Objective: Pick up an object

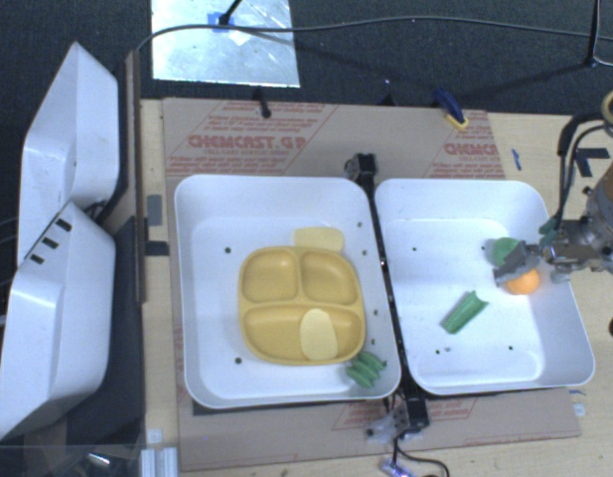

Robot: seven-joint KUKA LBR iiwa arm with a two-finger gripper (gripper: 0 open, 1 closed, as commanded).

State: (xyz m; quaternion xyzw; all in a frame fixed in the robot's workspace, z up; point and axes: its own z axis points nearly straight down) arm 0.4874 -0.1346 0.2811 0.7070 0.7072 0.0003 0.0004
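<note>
Claw (pixel 520 258) in right bin (pixel 425 366), finger state unclear; orange ball (pixel 524 282) just beneath.

Your grey KUKA arm (pixel 606 217) reaches in from the right edge of the camera view, its wrist held low and pointing leftward. Its two-finger metal gripper (pixel 522 262) sits at the tip, facing left, low over the right side of the bench.

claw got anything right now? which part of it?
Cannot tell. The claw sits in the right bin, over a small orange ball and a green piece, touching or nearly so; no object is visibly between its tips.
</note>
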